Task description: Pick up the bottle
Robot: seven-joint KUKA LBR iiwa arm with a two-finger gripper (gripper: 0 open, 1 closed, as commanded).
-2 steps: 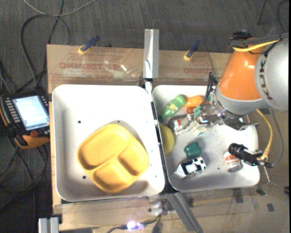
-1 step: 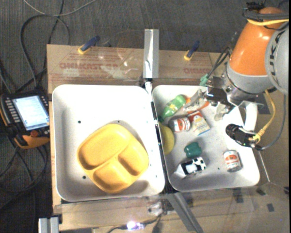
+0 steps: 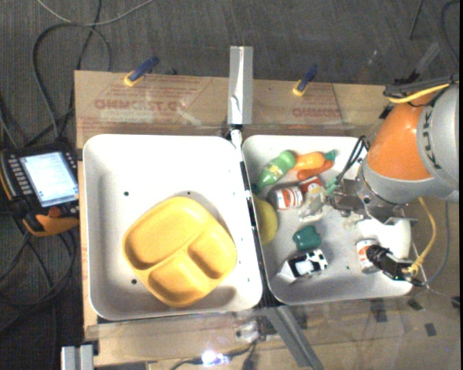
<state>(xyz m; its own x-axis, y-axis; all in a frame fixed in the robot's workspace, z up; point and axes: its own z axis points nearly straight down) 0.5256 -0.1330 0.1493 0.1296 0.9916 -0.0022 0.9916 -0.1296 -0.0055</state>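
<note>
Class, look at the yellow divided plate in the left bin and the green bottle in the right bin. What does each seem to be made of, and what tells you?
The yellow divided plate looks like moulded plastic with a smooth, slightly matte finish: uniform colour, rounded compartments, soft highlights. The green bottle also looks plastic, somewhat glossy, with a bright highlight; it is too small to be sure.

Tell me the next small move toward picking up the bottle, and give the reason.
Probably shift the pincer up and left to sit over the green bottle, then descend. The bottle lies tilted in the right bin, against the orange bottle, and the pincer hangs lower, beside the red and white can.
</note>
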